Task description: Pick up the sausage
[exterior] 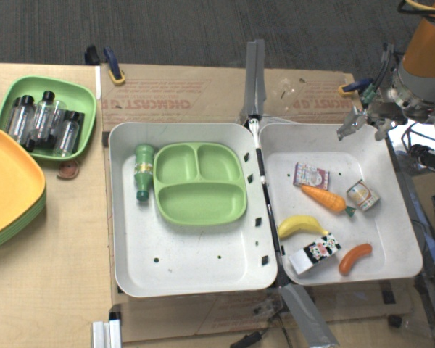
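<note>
In R bin [391, 187] front-R corner: sausage [355, 258], lying free. Milk carton [314, 253] just L of it, banana [302, 226] beyond; carrot [325, 199], can [362, 196] further back. Gripper [366, 120] over bin's back-R rim, grip state: cannot tell.

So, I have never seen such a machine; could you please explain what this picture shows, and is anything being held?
The picture comes from one fixed camera above a bench, looking down at a slant. At the right is a robot arm, grey and orange, ending in a two-finger gripper that hangs over the far edge of the right bin. Nothing sits between its fingers. That bin holds the sausage, a carrot, a banana, a small carton, a pink packet and a small can. The left bin holds a green divided plate and a green bottle.
</note>
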{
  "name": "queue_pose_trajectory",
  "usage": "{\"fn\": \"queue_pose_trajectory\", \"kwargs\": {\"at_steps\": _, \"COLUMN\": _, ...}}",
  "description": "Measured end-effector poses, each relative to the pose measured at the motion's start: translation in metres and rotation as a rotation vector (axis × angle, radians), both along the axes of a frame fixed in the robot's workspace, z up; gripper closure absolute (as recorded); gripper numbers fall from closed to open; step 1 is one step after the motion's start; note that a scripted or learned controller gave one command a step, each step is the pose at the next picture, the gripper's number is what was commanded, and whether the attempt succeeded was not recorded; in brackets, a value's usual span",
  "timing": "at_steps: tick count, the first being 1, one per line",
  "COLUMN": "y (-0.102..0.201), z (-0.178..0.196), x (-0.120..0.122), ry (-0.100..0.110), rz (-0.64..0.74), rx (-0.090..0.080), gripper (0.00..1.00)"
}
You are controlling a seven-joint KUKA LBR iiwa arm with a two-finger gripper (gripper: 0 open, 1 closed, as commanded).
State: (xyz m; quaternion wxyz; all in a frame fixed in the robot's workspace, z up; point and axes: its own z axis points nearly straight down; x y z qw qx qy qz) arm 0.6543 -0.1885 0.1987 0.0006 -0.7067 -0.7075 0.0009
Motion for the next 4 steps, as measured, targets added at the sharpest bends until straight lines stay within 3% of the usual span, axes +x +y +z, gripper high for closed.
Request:
{"fn": "queue_pose_trajectory", "kwargs": {"at_steps": 1, "y": 0.034, "z": -0.056, "x": -0.068, "ry": 0.001, "rz": -0.077, "rx": 0.0, "gripper": 0.0}}
{"fn": "queue_pose_trajectory", "kwargs": {"at_steps": 2, "y": 0.072, "z": -0.108, "x": -0.1, "ry": 0.001, "rz": -0.051, "rx": 0.001, "gripper": 0.0}}
{"fn": "queue_pose_trajectory", "kwargs": {"at_steps": 3, "y": 0.07, "z": -0.1, "x": -0.101, "ry": 0.002, "rz": -0.057, "rx": 0.0, "gripper": 1.0}}
{"fn": "queue_pose_trajectory", "kwargs": {"at_steps": 4, "y": 0.136, "z": 0.022, "x": -0.097, "ry": 0.0, "rz": -0.074, "rx": -0.001, "gripper": 1.0}}
